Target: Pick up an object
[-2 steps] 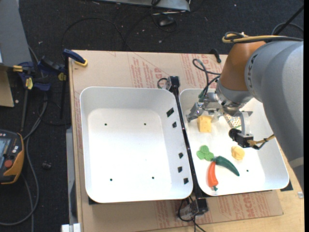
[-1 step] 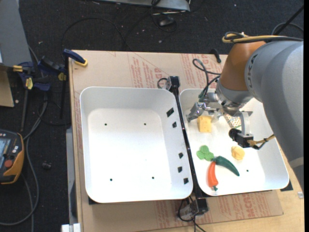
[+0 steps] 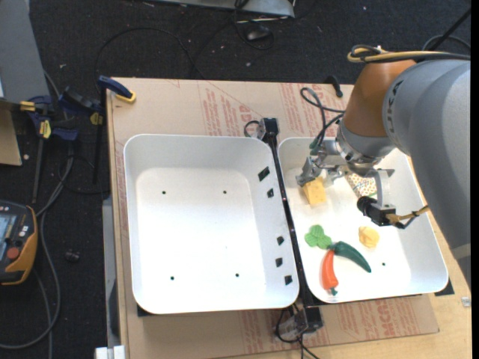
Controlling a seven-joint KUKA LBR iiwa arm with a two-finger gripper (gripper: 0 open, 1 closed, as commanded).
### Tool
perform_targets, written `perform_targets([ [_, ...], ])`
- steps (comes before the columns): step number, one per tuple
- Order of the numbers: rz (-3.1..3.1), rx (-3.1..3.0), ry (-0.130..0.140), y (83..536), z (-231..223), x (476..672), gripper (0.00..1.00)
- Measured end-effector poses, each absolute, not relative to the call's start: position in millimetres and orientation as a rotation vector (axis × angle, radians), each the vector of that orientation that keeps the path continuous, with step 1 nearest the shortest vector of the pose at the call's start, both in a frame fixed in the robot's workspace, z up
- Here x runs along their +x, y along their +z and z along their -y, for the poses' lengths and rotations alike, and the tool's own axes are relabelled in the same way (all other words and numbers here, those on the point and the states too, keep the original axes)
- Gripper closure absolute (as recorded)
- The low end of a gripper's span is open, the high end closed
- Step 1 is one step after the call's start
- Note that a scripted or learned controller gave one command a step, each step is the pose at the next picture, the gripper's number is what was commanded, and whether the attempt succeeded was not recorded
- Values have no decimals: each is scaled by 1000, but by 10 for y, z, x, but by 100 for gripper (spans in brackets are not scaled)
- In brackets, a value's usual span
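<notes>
Where the grey arm [image 3: 423,103] reaches in from the right, its gripper [image 3: 317,175] hangs low over the far left part of the right bin [image 3: 428,274], close to the wall that meets the left bin [image 3: 142,155]; from where I stand I cannot tell whether the gripper is open or closed. A yellow wedge-like block [image 3: 316,194] lies right under the gripper's tip; whether the two touch I can't make out. A pale patterned piece [image 3: 365,183] lies just beside the block, toward the bin's middle, partly under the wrist. Nearer the front edge, a small green leafy piece [image 3: 317,236] sits by the left wall; a dark green pod [image 3: 353,256] lies slantwise next to it, one end meeting the top of an orange-red carrot-shaped piece [image 3: 329,271] near the front left corner; a small yellow lump [image 3: 367,235] rests toward the bin's middle, near the pod. Both bins stand side by side on a brown board surface [image 3: 194,103].
</notes>
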State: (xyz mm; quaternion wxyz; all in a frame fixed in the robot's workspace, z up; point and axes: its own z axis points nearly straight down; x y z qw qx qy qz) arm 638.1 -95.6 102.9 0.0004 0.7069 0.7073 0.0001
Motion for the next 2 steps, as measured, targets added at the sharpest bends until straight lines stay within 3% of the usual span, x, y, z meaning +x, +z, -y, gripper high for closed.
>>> perform_targets([
  [1, -2224, 2211, 11, 1976, 280, 6330, 100],
  [2, -2232, 2214, 2, 1923, -607, 6243, 100],
])
